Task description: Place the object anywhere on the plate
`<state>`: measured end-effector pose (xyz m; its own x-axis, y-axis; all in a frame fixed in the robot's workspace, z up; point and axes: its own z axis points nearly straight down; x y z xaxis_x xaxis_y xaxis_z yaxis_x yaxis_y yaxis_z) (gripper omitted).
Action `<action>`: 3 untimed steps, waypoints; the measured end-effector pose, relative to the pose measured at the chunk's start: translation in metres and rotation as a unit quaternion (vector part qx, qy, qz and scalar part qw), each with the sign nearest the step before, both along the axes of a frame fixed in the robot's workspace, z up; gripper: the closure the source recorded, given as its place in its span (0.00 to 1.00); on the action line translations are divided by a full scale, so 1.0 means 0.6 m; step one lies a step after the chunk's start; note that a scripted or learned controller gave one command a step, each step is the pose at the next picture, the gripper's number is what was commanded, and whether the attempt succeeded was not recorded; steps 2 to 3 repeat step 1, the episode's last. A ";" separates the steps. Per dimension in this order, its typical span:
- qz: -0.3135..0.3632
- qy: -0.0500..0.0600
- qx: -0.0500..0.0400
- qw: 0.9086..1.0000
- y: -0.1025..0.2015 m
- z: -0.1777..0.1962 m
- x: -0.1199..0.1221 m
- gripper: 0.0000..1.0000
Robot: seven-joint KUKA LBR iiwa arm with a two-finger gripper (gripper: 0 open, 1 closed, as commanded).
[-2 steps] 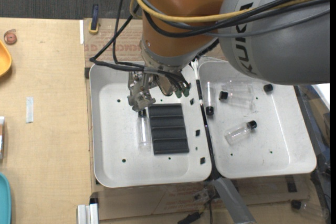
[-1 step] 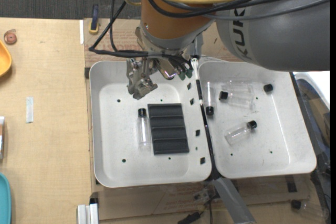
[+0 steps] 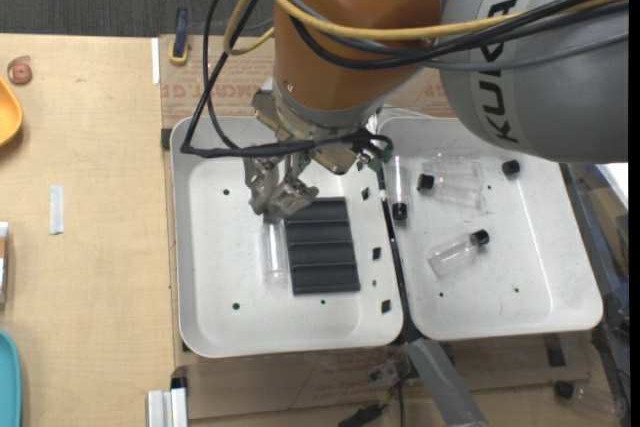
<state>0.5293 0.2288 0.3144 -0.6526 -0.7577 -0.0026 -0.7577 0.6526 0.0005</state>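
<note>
While the arm (image 3: 400,25) leans over the left bin (image 3: 210,315), its tool (image 3: 280,195) hangs low, finger state unclear. Just beside it lies a dark ribbed plate (image 3: 322,247); wooden desk (image 3: 90,215) beyond.

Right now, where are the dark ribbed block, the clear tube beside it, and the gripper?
dark ribbed block (image 3: 322,246), camera view, middle of its top face.
clear tube (image 3: 273,253), camera view, middle of its body.
gripper (image 3: 281,198), camera view, between the fingertips.
</note>
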 end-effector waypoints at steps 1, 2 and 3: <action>0.000 0.000 0.000 1.000 0.000 0.000 0.000 0.00; 0.000 0.000 0.000 1.000 0.000 0.000 0.000 0.00; 0.000 0.000 0.000 1.000 0.000 0.000 0.000 0.00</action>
